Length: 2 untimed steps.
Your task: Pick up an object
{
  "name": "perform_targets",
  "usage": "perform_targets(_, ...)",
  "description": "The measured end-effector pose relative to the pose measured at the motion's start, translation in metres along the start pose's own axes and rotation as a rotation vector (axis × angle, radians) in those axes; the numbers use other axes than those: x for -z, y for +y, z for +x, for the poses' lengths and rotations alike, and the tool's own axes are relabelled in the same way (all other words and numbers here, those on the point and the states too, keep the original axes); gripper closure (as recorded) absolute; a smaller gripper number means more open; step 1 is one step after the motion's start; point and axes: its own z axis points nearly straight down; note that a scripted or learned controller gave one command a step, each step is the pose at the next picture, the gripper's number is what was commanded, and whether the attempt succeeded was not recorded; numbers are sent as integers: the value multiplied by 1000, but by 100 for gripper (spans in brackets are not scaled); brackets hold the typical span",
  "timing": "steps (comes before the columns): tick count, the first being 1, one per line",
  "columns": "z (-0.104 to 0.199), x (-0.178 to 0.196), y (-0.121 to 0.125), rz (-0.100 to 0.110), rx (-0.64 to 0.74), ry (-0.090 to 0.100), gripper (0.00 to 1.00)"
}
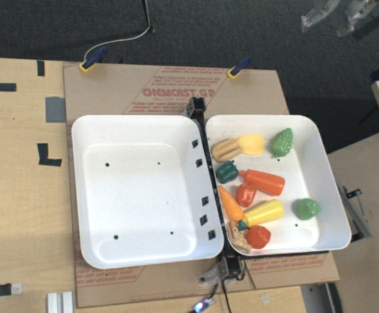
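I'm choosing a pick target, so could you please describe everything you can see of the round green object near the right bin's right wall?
The round green object is a small, glossy, plastic-looking ball, slightly lumpy, with a bright highlight on top. It rests on the floor of the right bin, close to the right wall, apart from the other toys; the yellow piece to its left is nearest, with a gap between them.

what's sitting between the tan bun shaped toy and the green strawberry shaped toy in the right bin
In the camera view, a yellow toy lies between the tan bun and the green toy, along the right bin's far edge.

2 white bins, approx. 10 toy veg pcs.
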Motion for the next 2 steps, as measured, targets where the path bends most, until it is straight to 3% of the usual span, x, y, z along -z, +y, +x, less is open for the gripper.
perform_targets(1, 1, 10, 1, -1, 2, -2, 100)
perform_targets(2, 24, -94, -79, 15, -2, 3, 100)
